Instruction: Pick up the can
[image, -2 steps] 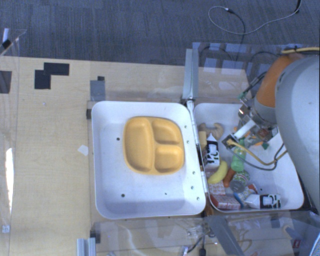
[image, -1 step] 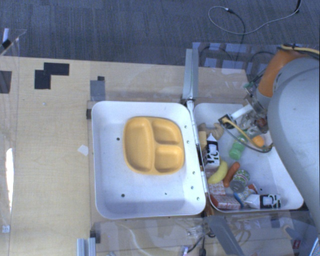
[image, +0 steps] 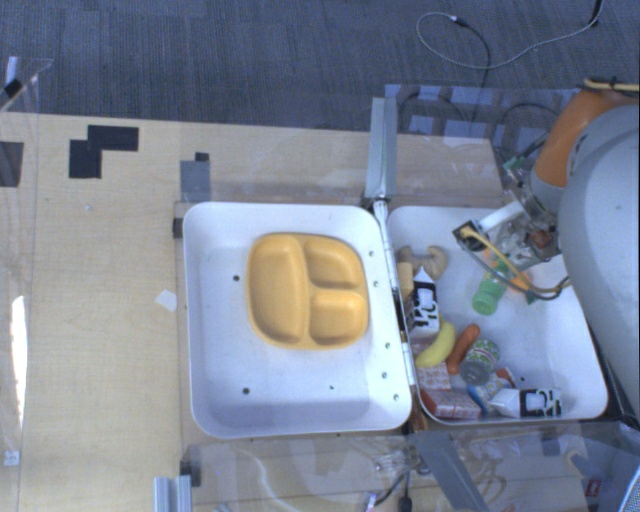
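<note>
The can (image: 481, 359) lies in the right bin (image: 570, 350), toward that bin's near edge, its top face turned up toward the camera. Touching the can on its left is an orange-red carrot-like piece (image: 463, 346), and just beyond that a yellow banana (image: 436, 345). Just nearer than the can sit a red-and-white packet (image: 446, 392) and a white bottle with a black label (image: 530, 402). Farther from the can, toward the bin's far side, lies a green bottle (image: 490, 292). Another white black-labelled bottle (image: 424, 303) rests along the bin's left wall. Well to the can's left, the left bin (image: 215, 300) holds a yellow divided tray (image: 305, 290). The gripper (image: 510, 240) hangs over the far part of the right bin, well apart from the can, above the green bottle; whether it is spread or closed cannot be told.
</note>
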